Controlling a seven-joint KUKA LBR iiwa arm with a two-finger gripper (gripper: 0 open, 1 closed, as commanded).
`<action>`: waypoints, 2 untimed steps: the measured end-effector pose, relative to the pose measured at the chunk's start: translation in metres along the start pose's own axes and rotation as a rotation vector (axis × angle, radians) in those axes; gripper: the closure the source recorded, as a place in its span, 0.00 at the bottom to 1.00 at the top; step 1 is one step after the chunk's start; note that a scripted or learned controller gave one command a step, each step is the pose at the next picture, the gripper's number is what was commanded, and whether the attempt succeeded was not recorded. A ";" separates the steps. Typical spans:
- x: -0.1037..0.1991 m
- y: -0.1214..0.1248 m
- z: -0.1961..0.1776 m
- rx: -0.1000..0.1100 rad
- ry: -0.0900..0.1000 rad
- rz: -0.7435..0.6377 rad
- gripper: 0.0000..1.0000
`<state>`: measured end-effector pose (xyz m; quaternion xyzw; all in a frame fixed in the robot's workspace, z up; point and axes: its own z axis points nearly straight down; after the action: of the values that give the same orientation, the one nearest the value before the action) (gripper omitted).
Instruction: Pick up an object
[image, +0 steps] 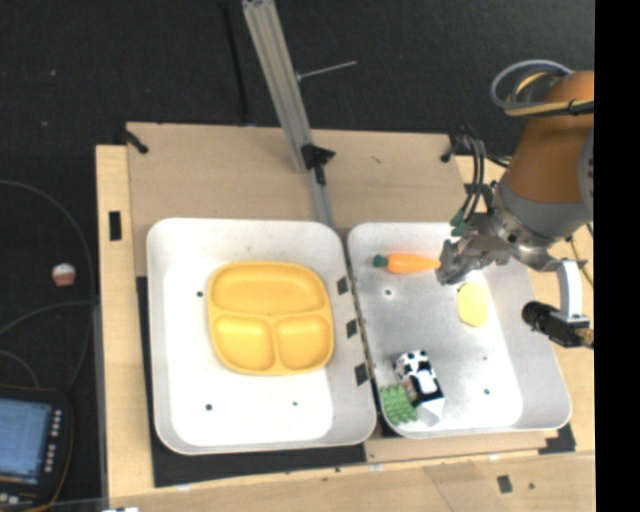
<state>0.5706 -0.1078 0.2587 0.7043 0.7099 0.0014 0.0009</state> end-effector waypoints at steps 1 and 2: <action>0.055 0.023 0.010 0.002 -0.001 0.001 1.00; 0.105 0.050 0.003 0.000 0.001 0.000 1.00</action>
<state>0.6202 -0.0021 0.2561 0.7044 0.7098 0.0016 0.0006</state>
